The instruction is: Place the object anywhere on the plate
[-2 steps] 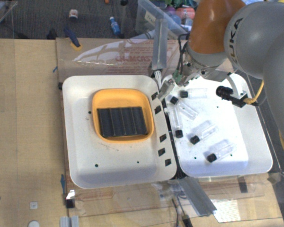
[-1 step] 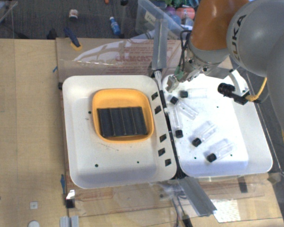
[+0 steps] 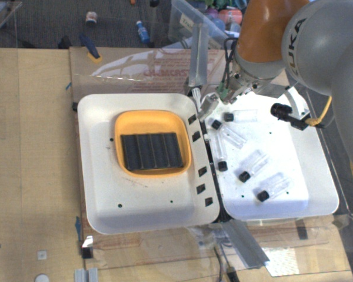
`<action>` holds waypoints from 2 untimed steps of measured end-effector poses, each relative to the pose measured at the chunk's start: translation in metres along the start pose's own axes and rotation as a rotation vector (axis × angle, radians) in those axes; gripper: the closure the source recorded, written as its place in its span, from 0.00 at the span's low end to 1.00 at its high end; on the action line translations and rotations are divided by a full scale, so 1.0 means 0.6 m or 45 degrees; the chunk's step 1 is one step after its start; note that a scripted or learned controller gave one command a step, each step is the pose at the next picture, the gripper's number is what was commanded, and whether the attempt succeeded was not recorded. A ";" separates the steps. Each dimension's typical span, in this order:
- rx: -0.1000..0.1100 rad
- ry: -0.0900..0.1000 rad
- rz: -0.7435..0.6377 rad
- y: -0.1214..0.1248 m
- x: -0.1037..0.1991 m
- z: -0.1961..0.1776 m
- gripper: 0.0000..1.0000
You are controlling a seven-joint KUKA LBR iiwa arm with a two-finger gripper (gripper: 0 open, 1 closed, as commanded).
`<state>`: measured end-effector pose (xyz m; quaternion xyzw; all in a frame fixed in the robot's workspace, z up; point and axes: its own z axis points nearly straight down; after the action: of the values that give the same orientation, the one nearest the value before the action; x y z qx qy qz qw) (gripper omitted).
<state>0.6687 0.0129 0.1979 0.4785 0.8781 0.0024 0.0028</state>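
Vials [image 3: 256, 160] scattered right bin, plate [image 3: 153, 119] left

Clear storage tub [image 3: 191, 4] beyond bench [image 3: 29, 157]

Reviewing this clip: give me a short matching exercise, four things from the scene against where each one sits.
Things:
1. orange plate
2. black ridged block
3. clear vials with black caps
4. gripper

Places:
A. lying on the plate
B. scattered in the right bin
C. in the left bin
D. at the far end of the divide between the bins

Pairs: 1-C, 2-A, 3-B, 4-D
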 end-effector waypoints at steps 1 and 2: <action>-0.008 -0.004 0.002 0.002 -0.002 -0.020 1.00; -0.008 -0.004 0.002 0.002 -0.002 -0.020 0.00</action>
<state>0.6702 0.0122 0.2097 0.4792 0.8777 0.0046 0.0056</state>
